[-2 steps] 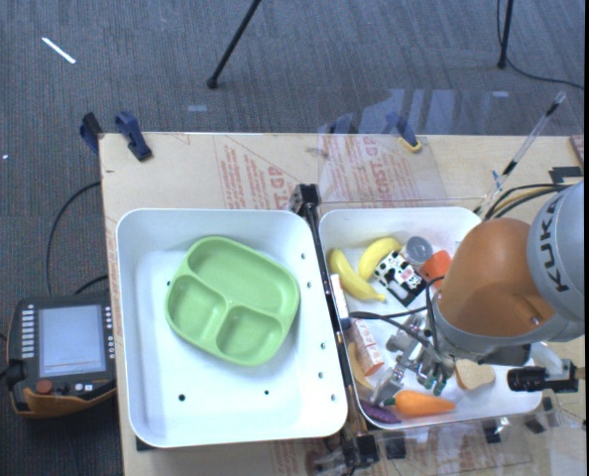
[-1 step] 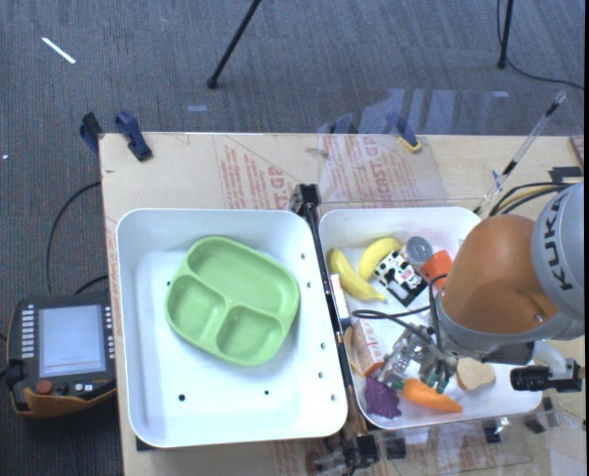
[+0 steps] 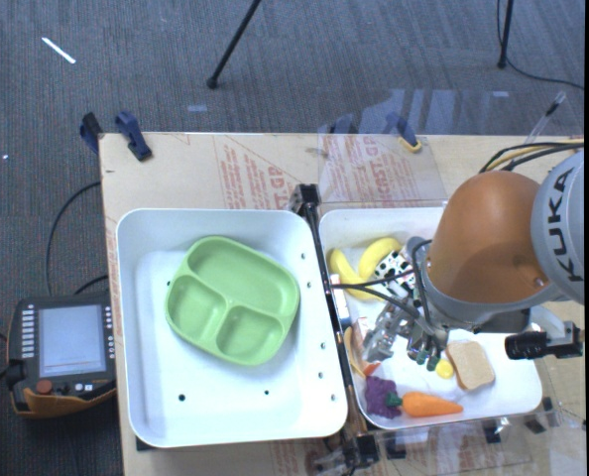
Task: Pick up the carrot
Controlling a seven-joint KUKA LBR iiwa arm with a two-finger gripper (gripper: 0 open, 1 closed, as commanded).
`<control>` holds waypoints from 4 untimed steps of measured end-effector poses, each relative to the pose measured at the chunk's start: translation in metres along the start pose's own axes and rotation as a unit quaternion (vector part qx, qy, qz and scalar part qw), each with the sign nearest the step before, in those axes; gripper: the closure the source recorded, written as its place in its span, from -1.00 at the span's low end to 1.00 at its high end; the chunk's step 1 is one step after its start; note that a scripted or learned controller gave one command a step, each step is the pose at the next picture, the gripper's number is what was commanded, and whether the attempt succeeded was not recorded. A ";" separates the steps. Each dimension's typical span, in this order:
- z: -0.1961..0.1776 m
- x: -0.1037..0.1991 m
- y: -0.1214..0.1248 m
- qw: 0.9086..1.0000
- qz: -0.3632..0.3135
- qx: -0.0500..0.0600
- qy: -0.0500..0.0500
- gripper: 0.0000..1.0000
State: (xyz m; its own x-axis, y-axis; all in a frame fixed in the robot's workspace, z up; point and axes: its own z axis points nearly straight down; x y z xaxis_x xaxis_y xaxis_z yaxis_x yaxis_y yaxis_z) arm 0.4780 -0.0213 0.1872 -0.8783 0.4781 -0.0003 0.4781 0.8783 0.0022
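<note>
Seen from above, the gripper (image 3: pixel 406 343) hangs low in the right bin (image 3: pixel 529 397); whether its fingers are parted or closed cannot be told. The carrot (image 3: pixel 431 404) lies free near the bin's front wall, beside purple grapes (image 3: pixel 381 396). The arm's orange band (image 3: pixel 489 236) hides part of the bin.

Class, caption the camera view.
Gripper hovers above right bin, carrot lying near its front wall.

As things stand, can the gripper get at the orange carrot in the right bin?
Probably yes: the gripper hovers just above-left of the orange carrot, whose top is uncovered; purple grapes touch its green end, and the bread slice lies apart.
</note>
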 end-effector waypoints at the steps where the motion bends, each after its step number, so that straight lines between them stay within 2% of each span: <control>1: 0.002 0.001 -0.001 1.000 0.002 0.002 0.002 -1.00; 2: 0.082 -0.026 -0.056 0.999 -0.048 0.003 0.006 -1.00; 3: 0.100 -0.041 -0.081 0.980 -0.198 0.001 0.004 -1.00; 4: 0.076 -0.076 -0.144 0.998 -0.067 0.000 0.001 -1.00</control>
State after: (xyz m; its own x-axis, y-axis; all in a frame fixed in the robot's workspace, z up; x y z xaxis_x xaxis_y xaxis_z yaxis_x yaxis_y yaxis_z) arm 0.4764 -0.1842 0.1110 -0.9341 0.3571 0.0024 0.3571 0.9341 0.0018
